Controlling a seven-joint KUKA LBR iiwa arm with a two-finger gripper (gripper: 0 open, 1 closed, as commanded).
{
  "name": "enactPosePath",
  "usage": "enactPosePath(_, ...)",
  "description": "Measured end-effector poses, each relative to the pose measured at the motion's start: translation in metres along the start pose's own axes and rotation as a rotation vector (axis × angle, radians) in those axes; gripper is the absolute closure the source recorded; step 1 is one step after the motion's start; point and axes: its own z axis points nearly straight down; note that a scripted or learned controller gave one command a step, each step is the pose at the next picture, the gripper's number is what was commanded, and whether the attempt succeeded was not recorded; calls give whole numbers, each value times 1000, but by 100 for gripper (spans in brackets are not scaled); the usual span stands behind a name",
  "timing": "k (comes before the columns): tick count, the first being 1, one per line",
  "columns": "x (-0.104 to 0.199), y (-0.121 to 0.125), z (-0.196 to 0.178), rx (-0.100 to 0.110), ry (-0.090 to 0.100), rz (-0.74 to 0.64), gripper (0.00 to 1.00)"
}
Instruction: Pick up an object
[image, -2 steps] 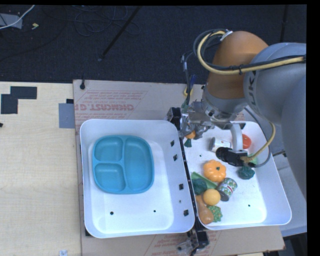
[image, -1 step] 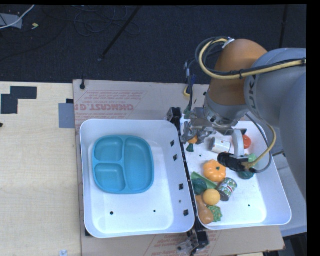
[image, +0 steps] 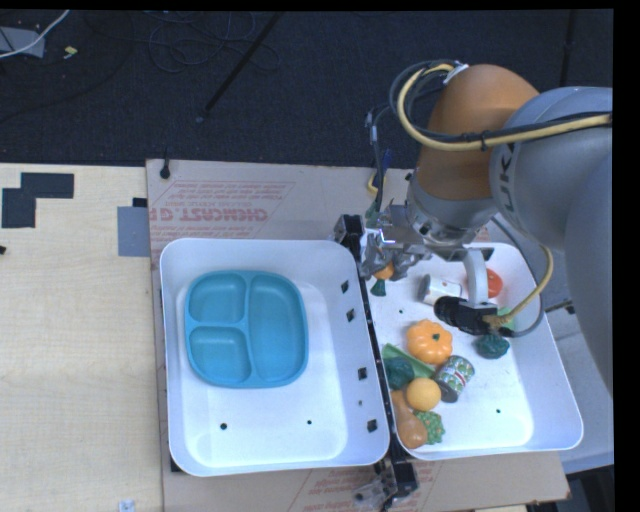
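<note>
I have the pincer (image: 385, 262) low over the right bin (image: 540, 400), at about ten o'clock of it, close to the wall shared with the left bin (image: 200, 440). Whether it is spread or pressed together, I cannot tell; the wrist covers it. The objects lie apart from it: the orange pumpkin (image: 432, 341) near the middle, the small orange ball (image: 423, 394) and a striped can (image: 456, 375) toward six o'clock. I fear it may close on nothing, or strike the wall.
</note>
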Motion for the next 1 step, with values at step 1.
enactPosePath(1, 1, 7, 2, 1, 0, -1, 100)
